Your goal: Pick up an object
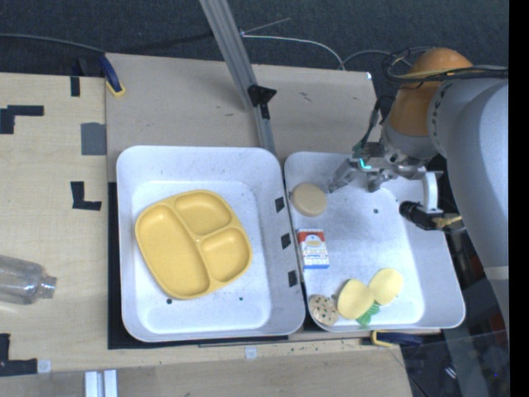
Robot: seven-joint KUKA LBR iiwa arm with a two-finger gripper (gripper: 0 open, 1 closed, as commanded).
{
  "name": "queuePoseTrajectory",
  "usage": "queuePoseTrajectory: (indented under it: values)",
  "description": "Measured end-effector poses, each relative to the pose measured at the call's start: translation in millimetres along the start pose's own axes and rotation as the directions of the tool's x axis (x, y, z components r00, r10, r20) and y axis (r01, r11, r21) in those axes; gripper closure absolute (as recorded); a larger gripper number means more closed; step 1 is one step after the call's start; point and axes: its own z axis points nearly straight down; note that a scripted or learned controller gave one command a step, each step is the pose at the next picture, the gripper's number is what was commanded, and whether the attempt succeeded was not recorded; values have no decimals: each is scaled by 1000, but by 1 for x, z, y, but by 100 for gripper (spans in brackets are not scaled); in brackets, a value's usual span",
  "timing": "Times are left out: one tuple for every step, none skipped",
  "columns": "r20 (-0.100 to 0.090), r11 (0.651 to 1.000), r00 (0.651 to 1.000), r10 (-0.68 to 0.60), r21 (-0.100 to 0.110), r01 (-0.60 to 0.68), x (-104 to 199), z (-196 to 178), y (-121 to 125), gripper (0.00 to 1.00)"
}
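Grey and orange, the arm [463,114] reaches in over the right bin [430,304], and its gripper [357,174] hangs low at that bin's far end; from where I stand I cannot tell how it is set. Just to its left lies a round tan disc [310,198]. Nearer me sits a small red-and-white carton [313,249], its print too small to read, then two yellow lemons [370,293] and a speckled cookie [322,308]. Further left, a yellow divided plate [193,241] fills the other bin [132,172].
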Motion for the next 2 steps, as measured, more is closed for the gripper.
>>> queuePoseTrajectory:
  values:
    - [1, 1000, 1000, -1, 0, 1, 0, -10, 0, 100]
    - [-1, 1000, 1000, -3, -2, 3, 58, -1, -13, 100]
